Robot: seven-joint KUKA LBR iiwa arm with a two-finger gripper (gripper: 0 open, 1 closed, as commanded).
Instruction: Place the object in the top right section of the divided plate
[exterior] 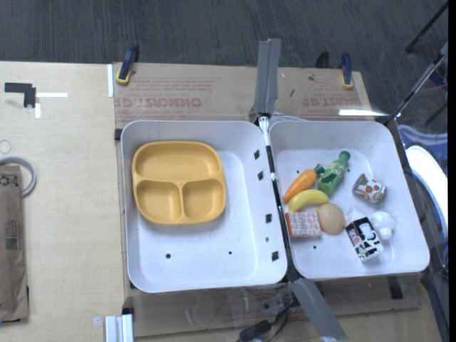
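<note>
The right bin [322, 258] holds all the loose things, and nothing marks out which of them is the object for the plate. Nearest the bin's right wall lie a patterned box [369, 189], a white lump [382, 223] and a black-and-white carton [363, 237]; the lump and carton touch. Toward the divider between the bins sits a tight cluster: a carrot [299, 184] tilted against a green bottle [333, 173], a banana [308, 200] just below the carrot, a red-and-white packet [303, 224] under the banana, and a brown bun [330, 219] touching the packet's right end.

The left bin [199, 262] holds the yellow plate [221, 185] in its upper left part. The plate has one long section across the top and two smaller ones side by side below.

Both bins rest on cardboard [178, 91] held by two blue clamps [128, 64] at its far edge. On the bench [57, 155] further left lies a paper bag [11, 241].
</note>
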